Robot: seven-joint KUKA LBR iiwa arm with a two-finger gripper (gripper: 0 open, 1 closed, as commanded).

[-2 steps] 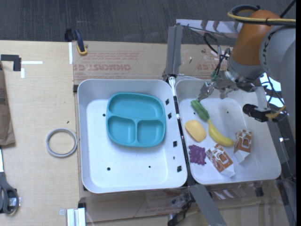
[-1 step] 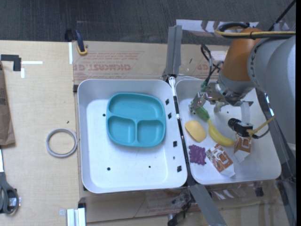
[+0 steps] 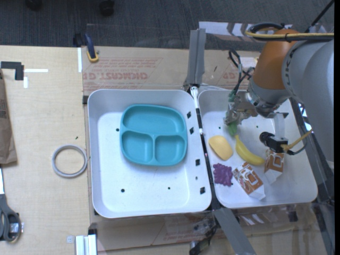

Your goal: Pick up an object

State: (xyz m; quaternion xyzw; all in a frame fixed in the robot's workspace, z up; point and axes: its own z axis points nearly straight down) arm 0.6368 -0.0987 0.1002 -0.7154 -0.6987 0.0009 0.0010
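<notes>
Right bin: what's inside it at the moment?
The right bin holds a yellow lemon-like piece, a banana, purple grapes and two small cartons. The end effector hangs over its far side, hiding the floor beneath it.

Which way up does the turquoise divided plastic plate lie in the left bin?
Right way up: the turquoise divided plastic plate shows its three hollow compartments facing upward.

- A teal divided plate [image 3: 154,135] with 3 compartments lies in the left bin [image 3: 106,195].
- A roll of tape [image 3: 69,160] lies on the worktop [image 3: 42,116], near its left edge.
- Scissors [image 3: 9,224] sit at the worktop's bottom-left corner.
</notes>
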